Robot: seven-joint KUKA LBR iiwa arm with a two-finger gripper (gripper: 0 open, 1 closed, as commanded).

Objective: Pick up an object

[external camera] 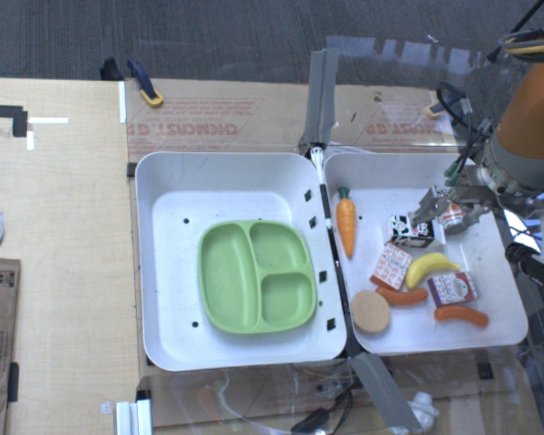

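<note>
Crowding the gripper (pixel 432 208) — grip state unclear — are a cow-print carton (pixel 410 230), banana (pixel 432 266) and carrot (pixel 345 225).

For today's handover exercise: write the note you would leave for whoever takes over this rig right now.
Tool: over the right bin's upper part, beside the black-and-white carton; grip state unclear.
Right bin: carrot, carton, banana, two snack packets, two sausages, round cookie.
Left bin: green divided plate.
Done: no object seen lifted.
Left: grasp and raise one object.
</note>
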